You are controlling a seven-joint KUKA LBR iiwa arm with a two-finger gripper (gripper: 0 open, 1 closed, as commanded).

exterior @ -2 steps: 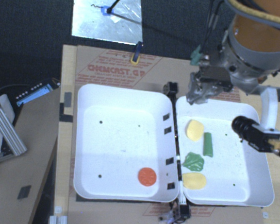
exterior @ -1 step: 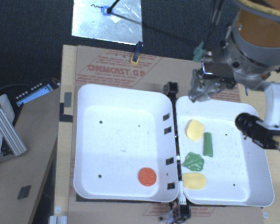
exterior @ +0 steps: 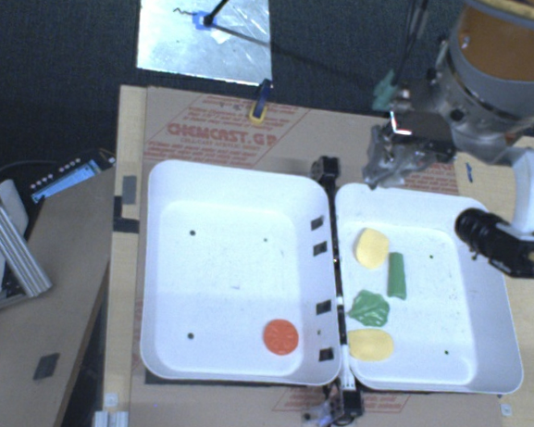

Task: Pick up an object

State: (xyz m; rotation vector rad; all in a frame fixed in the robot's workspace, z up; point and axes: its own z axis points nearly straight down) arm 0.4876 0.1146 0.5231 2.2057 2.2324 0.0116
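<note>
An orange disc [exterior: 281, 337] lies at 5 o'clock in the left bin [exterior: 172, 186]. In the right bin [exterior: 495, 312], four pieces cluster at 9 o'clock. The gripper [exterior: 389, 167] hangs over its 11 o'clock rim, grip state unclear: likely approach, next descending onto the yellow piece [exterior: 371, 248].

The grey arm [exterior: 501, 84] enters from the upper right, orange band uppermost at the frame's top edge. Its hand [exterior: 390, 168] points downward, raised, at the upper middle-right; no object between the fingers.
</note>
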